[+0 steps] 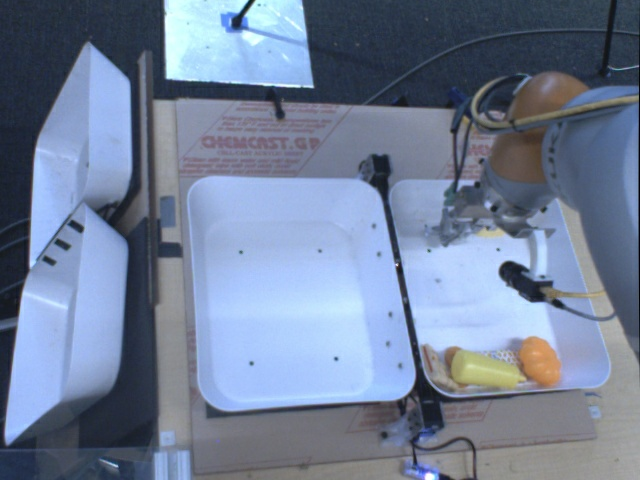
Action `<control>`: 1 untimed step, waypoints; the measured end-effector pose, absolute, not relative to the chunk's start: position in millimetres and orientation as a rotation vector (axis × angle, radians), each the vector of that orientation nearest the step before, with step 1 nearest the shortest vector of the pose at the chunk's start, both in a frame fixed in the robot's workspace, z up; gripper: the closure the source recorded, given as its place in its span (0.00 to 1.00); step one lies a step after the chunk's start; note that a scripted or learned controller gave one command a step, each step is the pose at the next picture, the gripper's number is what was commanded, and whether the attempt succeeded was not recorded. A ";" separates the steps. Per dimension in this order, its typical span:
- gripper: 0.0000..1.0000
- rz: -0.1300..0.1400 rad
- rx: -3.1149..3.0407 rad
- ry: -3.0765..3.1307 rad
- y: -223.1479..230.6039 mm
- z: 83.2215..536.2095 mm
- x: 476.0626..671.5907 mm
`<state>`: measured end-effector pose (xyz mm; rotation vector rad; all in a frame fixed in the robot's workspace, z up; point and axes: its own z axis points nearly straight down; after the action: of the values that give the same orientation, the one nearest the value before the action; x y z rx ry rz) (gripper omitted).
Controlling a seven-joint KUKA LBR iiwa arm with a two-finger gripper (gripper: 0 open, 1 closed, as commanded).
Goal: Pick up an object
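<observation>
Camera view: hovering low over the far half of the right-hand shallow white plastic bin (578, 268), just inside its far wall, the metal pincer (445, 231) on the grey arm with the orange band (590, 138). Too small and cluttered here to tell whether apart or together; nothing seen clamped in it.

Crowded into the near corner of that same bin, well apart from the pincer and toward the viewer: a smooth yellow oblong plastic piece (485, 369) lying flat, and touching its right end a small round orange fruit-like toy (540, 360). Behind the yellow piece, a scrap of white mesh (505, 354); at its left end, a small brown-orange lump (452, 355), too small to identify.

Probably light and hollow, both toys, stiff enough for a firm squeeze, not fragile. Likely slippery on the glossy skin. For the yellow piece, best taken across the narrow middle, square to the long axis. For the orange one, across the widest part, with a risk of rolling away or popping out. Close to the bin's near wall, so little room on that side.

On the wooden counter (290, 133) to the left, a second shallow white bin (205, 298).
</observation>
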<state>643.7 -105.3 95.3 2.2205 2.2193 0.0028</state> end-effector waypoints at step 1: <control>1.00 0.005 2.219 2.218 -107.1 157.6 640.7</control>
<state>640.7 -107.1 157.6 2.2191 2.2180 0.0052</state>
